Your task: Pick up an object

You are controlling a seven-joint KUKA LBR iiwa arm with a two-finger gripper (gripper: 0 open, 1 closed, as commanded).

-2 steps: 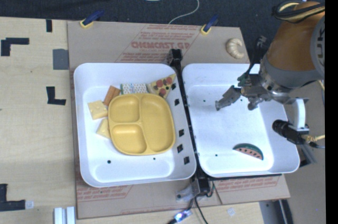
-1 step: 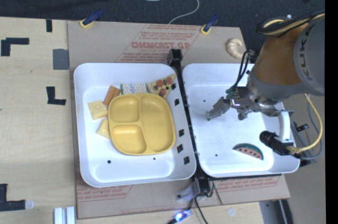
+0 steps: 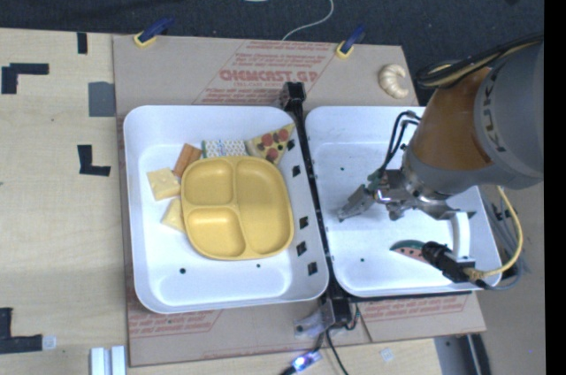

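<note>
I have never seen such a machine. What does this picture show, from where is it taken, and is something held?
One fixed camera above the bench looks down at a slant. The grey and orange shape at the right is a robot arm; its gripper, the grasping tool, is over the right white bin, near a small reddish slice. The left bin holds a yellow divided plate with flat toy foods beside it, one like a pizza slice. I cannot see that the gripper holds anything.
</note>
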